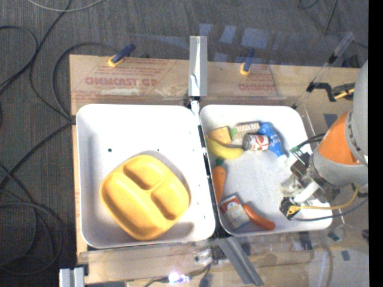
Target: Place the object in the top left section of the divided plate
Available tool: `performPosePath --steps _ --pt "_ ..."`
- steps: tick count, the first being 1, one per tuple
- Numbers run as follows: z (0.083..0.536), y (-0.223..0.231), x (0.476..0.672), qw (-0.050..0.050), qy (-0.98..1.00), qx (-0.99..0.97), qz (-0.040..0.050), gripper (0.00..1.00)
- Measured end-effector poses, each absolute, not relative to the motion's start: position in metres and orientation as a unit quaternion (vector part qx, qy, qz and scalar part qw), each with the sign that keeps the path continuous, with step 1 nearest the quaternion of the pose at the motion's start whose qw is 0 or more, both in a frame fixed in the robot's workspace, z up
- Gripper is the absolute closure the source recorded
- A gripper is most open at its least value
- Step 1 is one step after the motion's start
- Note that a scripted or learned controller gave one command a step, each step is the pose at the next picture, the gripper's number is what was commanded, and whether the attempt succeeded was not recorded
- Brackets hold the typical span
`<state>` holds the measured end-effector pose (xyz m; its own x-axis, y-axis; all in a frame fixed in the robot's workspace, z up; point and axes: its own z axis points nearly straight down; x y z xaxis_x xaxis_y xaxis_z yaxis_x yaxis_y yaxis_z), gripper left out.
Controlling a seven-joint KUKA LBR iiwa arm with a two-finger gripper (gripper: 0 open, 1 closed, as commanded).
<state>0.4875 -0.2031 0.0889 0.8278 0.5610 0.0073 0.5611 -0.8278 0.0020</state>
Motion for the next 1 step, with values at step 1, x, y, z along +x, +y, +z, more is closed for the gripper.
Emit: performPosePath --steps 1 --pt "0.0892 -0.2212 0.4882 0.000 -0.104 -0.995 -0.0042 1.00"
